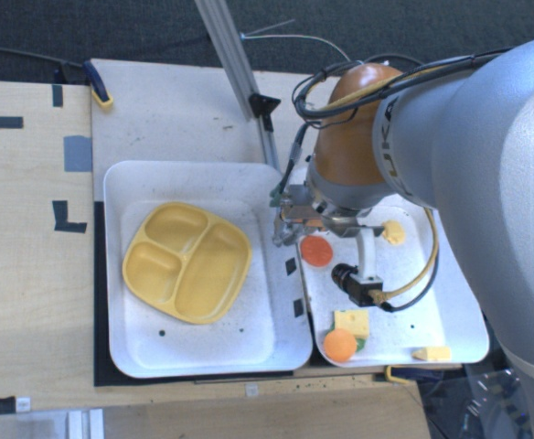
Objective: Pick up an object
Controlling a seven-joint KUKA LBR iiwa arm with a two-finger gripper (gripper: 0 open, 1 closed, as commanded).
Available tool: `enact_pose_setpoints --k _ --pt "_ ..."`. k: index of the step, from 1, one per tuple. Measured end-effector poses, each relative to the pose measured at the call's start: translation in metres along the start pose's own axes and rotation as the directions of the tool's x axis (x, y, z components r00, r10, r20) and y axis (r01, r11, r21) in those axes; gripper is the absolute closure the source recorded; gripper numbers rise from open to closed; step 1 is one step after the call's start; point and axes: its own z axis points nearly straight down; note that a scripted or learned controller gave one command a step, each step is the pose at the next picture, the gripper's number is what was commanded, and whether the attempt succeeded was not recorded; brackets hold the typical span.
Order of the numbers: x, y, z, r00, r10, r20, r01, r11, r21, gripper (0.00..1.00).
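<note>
The red-orange disc (316, 251) is the thing nearest my gripper (296, 225), so I take it as my target. It lies flat in the right bin (464, 335), close to that bin's left wall and roughly midway along it. It looks like a small toy slice, tomato perhaps: light, stiff, smooth plastic, likely slippery and too low to pinch across its faces. I would take it by the rim, one pad on each side of the edge, and press gently so it does not squirt out.

My gripper hangs just beside the disc, toward the wall between the bins. Its tips are buried under my own wrist and cabling, so I cannot tell how they stand, and I see nothing held.

Near the right bin's front edge sit a yellow block (351, 322) and an orange ball (340, 345), touching or almost so. A small yellow piece (432, 354) lies at the front right corner, and another pale yellow bit (393, 234) sits toward the middle right.

The left bin (121, 337) carries a yellow divided plate (186, 262), tilted askew across its centre.
</note>
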Motion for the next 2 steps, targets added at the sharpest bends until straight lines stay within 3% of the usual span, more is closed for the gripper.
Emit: enact_pose_setpoints --k 1,2 --pt "-0.027 0.025 -0.002 1.0 0.002 0.0 -0.002 1.0 -0.003 1.0" --pt "0.028 -0.055 -0.001 1.0 -0.004 -0.004 0.004 1.0 0.005 1.0"
